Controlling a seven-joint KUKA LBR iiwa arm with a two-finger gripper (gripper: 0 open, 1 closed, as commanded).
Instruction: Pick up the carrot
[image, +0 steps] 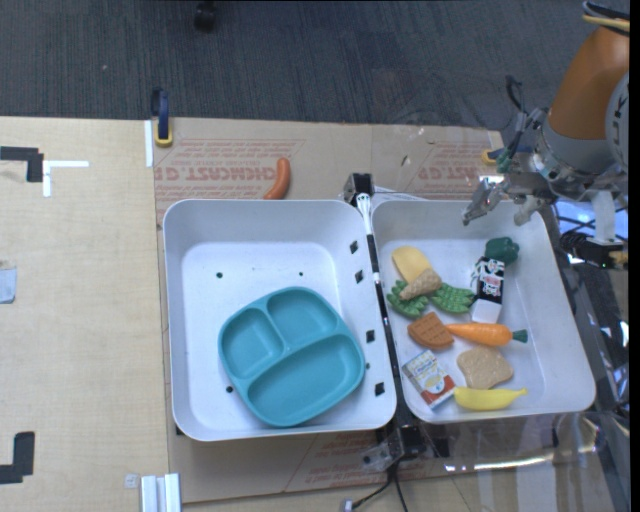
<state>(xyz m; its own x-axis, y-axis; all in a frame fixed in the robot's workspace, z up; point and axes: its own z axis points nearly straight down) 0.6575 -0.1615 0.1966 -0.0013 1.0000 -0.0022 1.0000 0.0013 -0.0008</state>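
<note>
Tan cardboard covers the worktop (80, 330) on the left of the frame, with a few dark clamps at its edge. Near the upper middle, outside the bins, a small orange-brown sausage-shaped toy (279, 179) lies on the printed cardboard. The left bin (190, 300) carries a teal divided plate (291, 354), set at a slant toward the lower part of that bin.

The right bin (560, 330) holds a cluster of toy foods: a yellow cheese wedge (410, 263), a green leafy piece (445, 299) with a tan item on top of it, a brown toast-like slice (430, 331), a small milk carton (489, 282) beside a dark green vegetable (502, 250), a juice box (428, 377), a bread slice (486, 367) and a banana (488, 398) nearest the bottom rim. The carrot (484, 334) lies on its side in the middle of this bin, green tip pointing right, just above the bread slice and touching the toast-like slice at its left end.

The hand (503, 197) hangs over the upper rim of the right bin, in the upper right of the frame, well apart from the carrot, which sits below it in the picture. Its two fingers stand spread, with nothing between them. The orange band and arm above are cut off by the frame's right edge, and the wrist wiring is hard to make out.
</note>
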